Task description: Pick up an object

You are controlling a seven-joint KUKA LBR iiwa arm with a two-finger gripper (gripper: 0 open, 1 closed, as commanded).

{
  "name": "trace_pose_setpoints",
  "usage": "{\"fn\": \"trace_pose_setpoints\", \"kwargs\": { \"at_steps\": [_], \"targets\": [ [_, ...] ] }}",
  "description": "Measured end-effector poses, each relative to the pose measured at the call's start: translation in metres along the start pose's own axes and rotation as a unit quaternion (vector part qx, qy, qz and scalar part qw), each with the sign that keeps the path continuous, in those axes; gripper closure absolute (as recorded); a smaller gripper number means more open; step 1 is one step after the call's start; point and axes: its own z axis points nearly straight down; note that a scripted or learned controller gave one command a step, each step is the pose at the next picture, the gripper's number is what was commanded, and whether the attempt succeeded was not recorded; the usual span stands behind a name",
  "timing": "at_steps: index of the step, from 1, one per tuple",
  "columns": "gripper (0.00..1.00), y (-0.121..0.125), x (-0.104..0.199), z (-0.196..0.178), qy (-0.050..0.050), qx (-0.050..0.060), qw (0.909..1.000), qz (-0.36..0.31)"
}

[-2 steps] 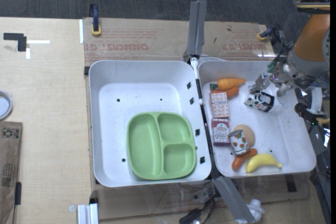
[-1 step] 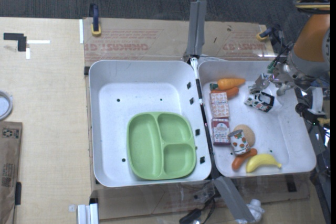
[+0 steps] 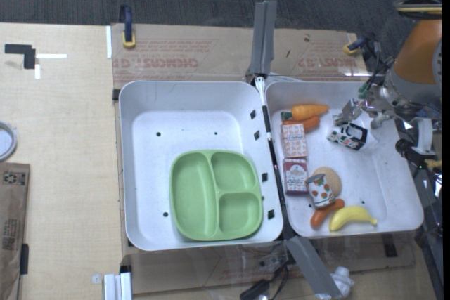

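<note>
My pincer (image 3: 356, 113) hovers low over the right bin (image 3: 394, 221), just above the black-and-white toy (image 3: 348, 136) near its back; finger spread cannot be read; centre over toy; descend straight; clear the carrot (image 3: 309, 111); close only once fingers straddle it.

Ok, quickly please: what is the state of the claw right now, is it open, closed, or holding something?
Claw: cannot be told. It sits low in the right bin, just above a small black-and-white object, with nothing visibly held.
</note>
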Motion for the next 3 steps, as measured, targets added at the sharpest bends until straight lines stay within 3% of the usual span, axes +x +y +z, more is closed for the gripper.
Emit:
{"fn": "trace_pose_setpoints", "kwargs": {
  "at_steps": [1,2,3],
  "targets": [
    [0.0,0.0068,0.0001,0.0007,0.0,0.004,0.9999,-0.014],
    [0.0,0.0046,-0.0023,0.0003,0.002,0.001,0.9999,-0.016],
    [0.0,-0.0001,-0.0005,-0.0006,-0.001,-0.003,0.9998,-0.019]
  ]
}}
